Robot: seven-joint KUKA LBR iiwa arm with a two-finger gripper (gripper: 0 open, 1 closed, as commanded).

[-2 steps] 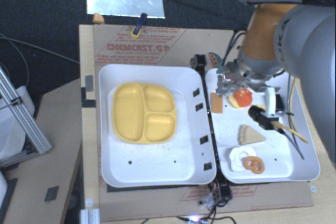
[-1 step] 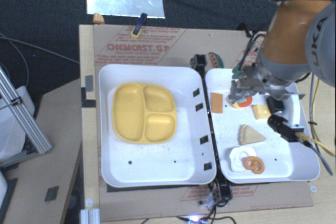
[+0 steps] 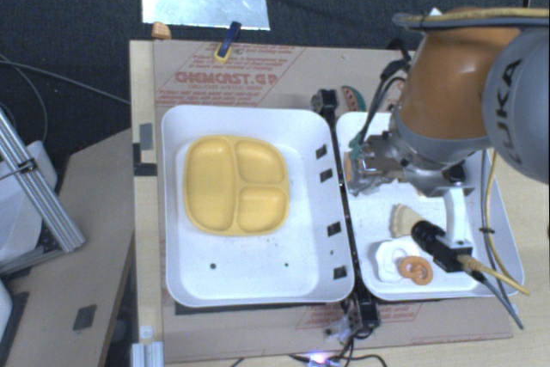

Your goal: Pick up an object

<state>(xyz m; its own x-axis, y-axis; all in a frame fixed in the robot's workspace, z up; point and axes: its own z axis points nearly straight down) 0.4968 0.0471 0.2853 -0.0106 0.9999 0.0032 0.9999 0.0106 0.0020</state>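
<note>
Bearing two shallow white bins side by side, the table (image 3: pixel 94 202) has the grey arm with an orange band (image 3: pixel 455 73) reaching over the right bin (image 3: pixel 374 223), while the left bin (image 3: pixel 249 271) holds a yellow divided plastic plate (image 3: pixel 234 185) lying flat. The gripper (image 3: pixel 365 168) hangs low by the right bin's left wall, and I cannot tell whether it is spread or closed. Near that bin's front corner lie a pale beige wedge (image 3: pixel 401 219), a white flat piece (image 3: pixel 388 260) and a small orange pretzel-shaped ring (image 3: pixel 418 271) touching it.
</note>
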